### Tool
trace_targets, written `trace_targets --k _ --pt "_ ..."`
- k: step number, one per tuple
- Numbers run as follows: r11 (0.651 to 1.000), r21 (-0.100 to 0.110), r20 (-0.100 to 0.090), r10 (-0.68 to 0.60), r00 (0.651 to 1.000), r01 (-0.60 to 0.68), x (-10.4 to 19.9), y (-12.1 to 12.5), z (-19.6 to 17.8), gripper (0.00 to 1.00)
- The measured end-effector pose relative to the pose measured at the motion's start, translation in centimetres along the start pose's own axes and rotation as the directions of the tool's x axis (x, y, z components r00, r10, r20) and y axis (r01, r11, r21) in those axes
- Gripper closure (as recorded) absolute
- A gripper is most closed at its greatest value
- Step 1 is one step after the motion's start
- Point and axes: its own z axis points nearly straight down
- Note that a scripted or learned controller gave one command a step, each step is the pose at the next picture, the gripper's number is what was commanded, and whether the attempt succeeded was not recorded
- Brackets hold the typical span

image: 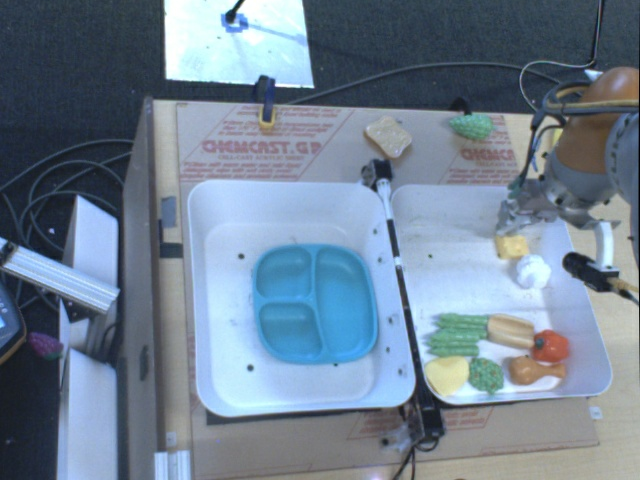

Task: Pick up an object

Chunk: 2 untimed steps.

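My gripper (514, 222) hangs over the upper part of the right bin (440, 218), reaching in from the right under the grey arm with the orange band. Directly below it lies a small yellow block (512, 247); whether they touch I cannot tell. A white ball-like object (532, 272) lies just to the block's lower right. Along the bin's front edge sit green beans (458, 334), a bun (511, 329), a red tomato (550, 346), a pale yellow piece (448, 374), a green broccoli (486, 374) and an orange-brown piece (530, 370).
The left bin (225, 238) holds a blue divided plate (315, 303). Behind the bins, on the cardboard, lie a slice of bread (388, 136) and a green knobbly toy (472, 125). A yellow clamp (266, 106) stands at the back edge. Cables run along the right bin's right rim.
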Motion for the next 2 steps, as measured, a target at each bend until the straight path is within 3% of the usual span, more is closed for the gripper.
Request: trace_targets --k 1,2 --pt "1.000 0.008 -0.001 0.005 1.000 -0.005 -0.09 -3.48 -8.58 1.00" --pt "1.000 0.010 -0.003 0.005 1.000 -0.005 -0.05 -3.53 -8.48 0.00"
